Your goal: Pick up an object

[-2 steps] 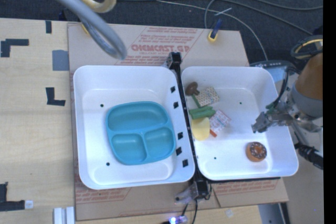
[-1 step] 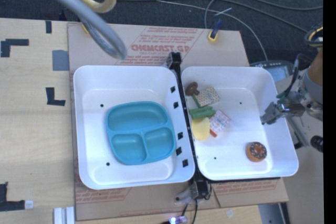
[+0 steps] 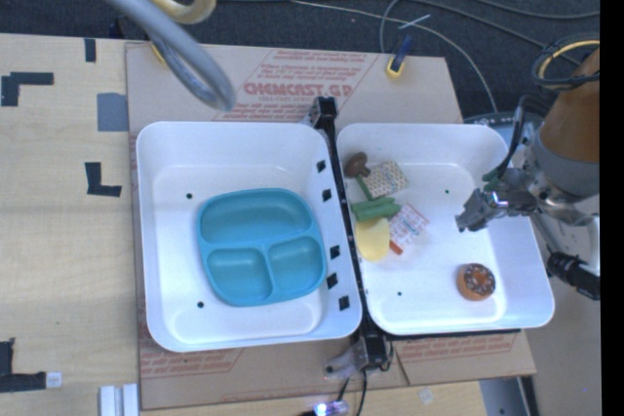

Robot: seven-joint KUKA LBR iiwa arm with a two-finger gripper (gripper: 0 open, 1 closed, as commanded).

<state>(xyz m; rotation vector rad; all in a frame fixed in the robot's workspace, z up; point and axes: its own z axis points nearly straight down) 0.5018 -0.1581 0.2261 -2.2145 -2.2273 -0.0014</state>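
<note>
While the two white bins sit side by side on the table (image 3: 58, 209) with a black divider strip (image 3: 336, 209) along their shared edge, the layout reads as a source and a destination arrangement, in my judgement; the left bin (image 3: 161, 151) carries a blue compartment tray (image 3: 261, 244) lying flat near its middle, presumably as a receiving dish; the right bin (image 3: 444, 312) holds the loose items, most of them crowded against its left wall, which would make them awkward to reach cleanly; these are a small brown object (image 3: 356, 164), a tan patterned block (image 3: 386, 177), a green piece (image 3: 375, 208), a yellow item (image 3: 371, 240) and a white and red packet (image 3: 408, 227), several touching or overlapping; a round brown doughnut-shaped item (image 3: 476, 282) lies apart from that cluster, near the bin's lower right corner, and is judged the easiest candidate for a pick; the arm enters from the right over the bin's right rim, and the pincer (image 3: 478, 209) hangs above the right part of that bin, pointed toward the left; whether it is open or closed cannot be told, and nothing is seen held in it; the doughnut-shaped item lies below the pincer in the view, near but not touching, while the cluster lies to its left, well apart
</note>
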